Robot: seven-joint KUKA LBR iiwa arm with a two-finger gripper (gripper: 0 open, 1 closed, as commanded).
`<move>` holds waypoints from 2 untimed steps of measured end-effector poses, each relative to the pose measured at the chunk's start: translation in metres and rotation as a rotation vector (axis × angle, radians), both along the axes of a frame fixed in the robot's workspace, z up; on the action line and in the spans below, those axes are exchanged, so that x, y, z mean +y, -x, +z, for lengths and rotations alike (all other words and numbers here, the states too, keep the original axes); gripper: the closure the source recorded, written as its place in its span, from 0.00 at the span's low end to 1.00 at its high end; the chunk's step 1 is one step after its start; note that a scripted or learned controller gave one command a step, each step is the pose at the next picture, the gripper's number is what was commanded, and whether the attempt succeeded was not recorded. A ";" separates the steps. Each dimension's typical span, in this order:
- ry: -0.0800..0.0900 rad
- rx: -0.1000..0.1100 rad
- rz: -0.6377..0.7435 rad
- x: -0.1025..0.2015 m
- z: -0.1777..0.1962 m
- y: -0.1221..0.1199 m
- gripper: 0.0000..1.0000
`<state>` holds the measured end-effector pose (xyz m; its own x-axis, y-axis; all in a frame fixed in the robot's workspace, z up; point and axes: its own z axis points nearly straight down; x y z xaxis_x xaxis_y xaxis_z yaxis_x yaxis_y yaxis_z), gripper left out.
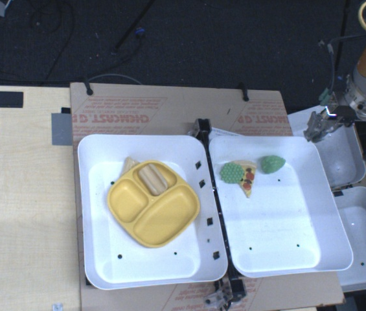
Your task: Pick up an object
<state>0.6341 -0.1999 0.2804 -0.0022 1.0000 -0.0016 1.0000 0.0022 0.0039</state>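
From my station I see the desk (21, 193) as pale wood across the left of the frame, with a brown cardboard sheet (170, 112) lying under both bins. Red printing on the cardboard near its top edge appears reversed and I cannot read it with confidence.

The left bin (98, 251) sits at lower centre and the right bin (299, 238) just beside it, the two touching along a black seam. In the left bin a yellow divided plate (163, 216) lies tilted, with a tan bread-like piece (152, 178) in its upper compartment.

The arm (364, 70) enters at the upper right edge of the frame, and the hand (320, 125) hangs just outside the right bin's upper right corner, above no object. I cannot tell how far it is open; nothing shows in its grip.

In the upper left part of the right bin lie a green bumpy piece (231, 172), a pizza slice (248, 180) touching it, and a smaller green lump (273, 164) a little apart.
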 end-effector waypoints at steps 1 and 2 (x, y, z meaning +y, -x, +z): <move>-0.004 0.008 0.002 0.043 -0.010 -0.002 1.00; -0.004 0.008 0.002 0.087 -0.018 0.005 1.00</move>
